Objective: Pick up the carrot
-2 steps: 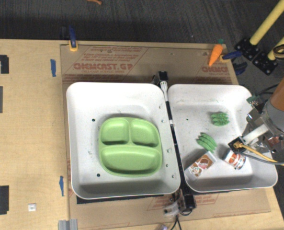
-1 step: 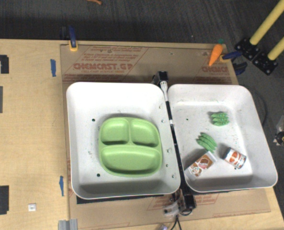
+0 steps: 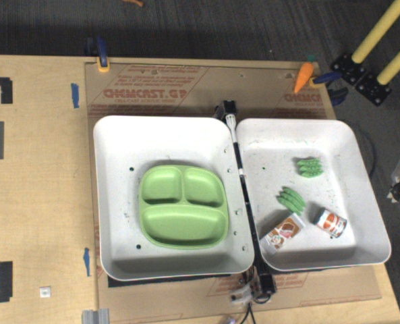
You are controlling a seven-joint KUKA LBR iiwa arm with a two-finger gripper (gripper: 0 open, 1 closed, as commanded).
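The left bin (image 3: 112, 181) holds a green tray (image 3: 183, 204). The right bin (image 3: 361, 174) holds a packet (image 3: 282, 233), a can (image 3: 331, 223) and two green toys (image 3: 309, 167). The carrot (image 3: 303, 77) lies outside both, on the board just past the right bin's far rim. I judge the approach not yet begun (the reach must go beyond the bins). The gripper's state I cannot tell.

I'm looking down on my tan wooden bench (image 3: 38, 201), and dark grey carpet (image 3: 206, 19) is stretching across the top. Black tape marks (image 3: 3, 90) are sitting along the bench's left edge, and yellow poles (image 3: 387, 20) are leaning in at the upper right.
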